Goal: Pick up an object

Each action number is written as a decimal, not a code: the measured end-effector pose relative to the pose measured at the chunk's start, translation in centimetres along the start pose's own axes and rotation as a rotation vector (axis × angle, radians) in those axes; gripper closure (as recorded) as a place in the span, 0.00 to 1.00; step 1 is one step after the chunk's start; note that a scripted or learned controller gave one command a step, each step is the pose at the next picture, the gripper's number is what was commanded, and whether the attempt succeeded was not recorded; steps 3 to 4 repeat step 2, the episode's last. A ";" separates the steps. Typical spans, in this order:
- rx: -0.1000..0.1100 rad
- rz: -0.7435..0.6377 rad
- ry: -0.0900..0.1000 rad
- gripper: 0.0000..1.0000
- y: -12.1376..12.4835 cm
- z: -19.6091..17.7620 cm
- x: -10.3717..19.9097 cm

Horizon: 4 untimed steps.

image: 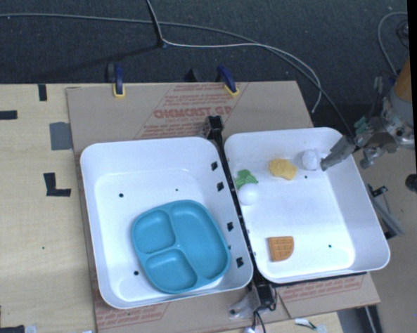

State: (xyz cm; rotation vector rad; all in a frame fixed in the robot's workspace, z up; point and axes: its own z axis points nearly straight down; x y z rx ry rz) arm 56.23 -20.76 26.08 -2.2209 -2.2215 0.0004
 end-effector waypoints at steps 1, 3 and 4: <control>0.006 0.000 0.002 0.00 3.6 18.1 -1.5; -0.003 0.000 -0.001 0.00 1.3 17.5 -0.1; -0.003 0.000 -0.001 0.00 1.3 17.5 -0.1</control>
